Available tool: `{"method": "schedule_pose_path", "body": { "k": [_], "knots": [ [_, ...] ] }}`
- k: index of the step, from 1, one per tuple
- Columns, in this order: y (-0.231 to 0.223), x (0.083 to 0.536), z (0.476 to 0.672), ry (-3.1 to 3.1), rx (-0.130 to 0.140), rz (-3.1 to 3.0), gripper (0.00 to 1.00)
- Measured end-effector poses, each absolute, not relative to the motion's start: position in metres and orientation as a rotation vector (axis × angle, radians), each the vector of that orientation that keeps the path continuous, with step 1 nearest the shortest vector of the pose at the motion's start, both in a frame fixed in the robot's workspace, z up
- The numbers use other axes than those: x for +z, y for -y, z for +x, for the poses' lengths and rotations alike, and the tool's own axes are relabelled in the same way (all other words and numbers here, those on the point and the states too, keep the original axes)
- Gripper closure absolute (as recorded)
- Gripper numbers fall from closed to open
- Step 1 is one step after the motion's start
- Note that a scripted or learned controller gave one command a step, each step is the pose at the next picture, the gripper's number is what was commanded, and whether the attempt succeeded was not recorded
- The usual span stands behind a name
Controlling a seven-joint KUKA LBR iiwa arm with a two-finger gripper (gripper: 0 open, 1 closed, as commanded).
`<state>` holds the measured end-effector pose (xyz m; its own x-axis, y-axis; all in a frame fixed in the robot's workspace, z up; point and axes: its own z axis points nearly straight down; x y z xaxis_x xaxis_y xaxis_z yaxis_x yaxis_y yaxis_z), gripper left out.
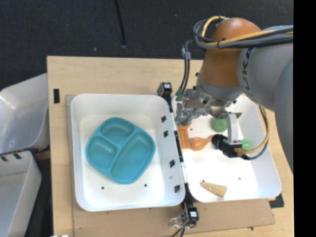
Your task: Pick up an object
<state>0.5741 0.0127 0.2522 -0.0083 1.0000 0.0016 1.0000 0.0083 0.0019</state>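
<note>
The wooden table [59, 73] is the biggest thing here, with bare strips along its top and left edges. Next is the grey arm [266, 68], which comes in from the right, its orange band sitting above the top half of the right bin [261, 181].

The 2 white bins sit side by side, their inner walls touching. The left bin [79, 107] carries a teal divided plate [121, 149] about in the middle, with clear white floor all round it, widest along the top and bottom.

In the right bin, the claw [186, 113] is low and jammed up near the left wall, right by the divider, so not much room on that side. Honestly can't tell if it's spread or closed from this angle.

The pickable stuff is all in the right bin:
- The orange thing [199, 143] lies just below the claw. Its long axis runs roughly left-right, with the rounded end to the right.
- The green ball [218, 124] is just right of the claw, partly hidden.
- The tan wedge [214, 188] sits near the bottom edge, well apart from the others. It lies left-right with a slight tilt, narrow tip at upper left, and has open floor around it.
</note>
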Motion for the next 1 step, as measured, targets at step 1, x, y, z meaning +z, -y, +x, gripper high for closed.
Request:
{"method": "schedule_pose_path", "body": {
  "k": [1],
  "knots": [
    [-0.0559, 0.2425, 0.5738, -2.227, -0.002, 2.216, 1.0]
  ]
}}
